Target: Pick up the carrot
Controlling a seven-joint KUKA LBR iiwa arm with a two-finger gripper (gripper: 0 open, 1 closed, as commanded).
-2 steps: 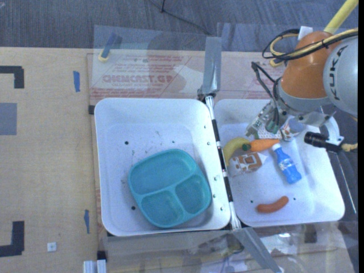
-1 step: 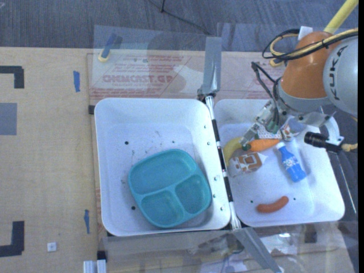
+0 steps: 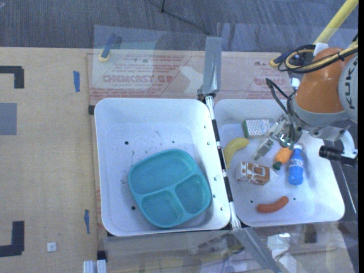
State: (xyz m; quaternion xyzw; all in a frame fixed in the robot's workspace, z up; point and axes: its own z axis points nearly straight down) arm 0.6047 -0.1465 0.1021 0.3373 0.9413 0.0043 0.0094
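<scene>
**Claw low over the right bin, close to the carrot**

From the overhead camera, a pale wooden desk (image 3: 45,169) carries black corner marks and strips of blue tape, with grey floor beyond its far edge. Cardboard lies under two white bins.

The left bin (image 3: 114,118) holds a teal divided plate (image 3: 169,187), lying toward its near side.

The right bin (image 3: 327,201) holds a yellow banana (image 3: 235,148), a green-edged sponge (image 3: 256,127), a small brown-and-white carton (image 3: 253,173), a blue bottle (image 3: 296,165), a sausage (image 3: 272,205) and the carrot (image 3: 282,155). The carrot lies near the bin's middle, just left of the bottle.

The claw (image 3: 272,141) reaches in from the right, beside the carrot. Whether it is parted or closed, I cannot tell; nothing visibly sits in it.
</scene>
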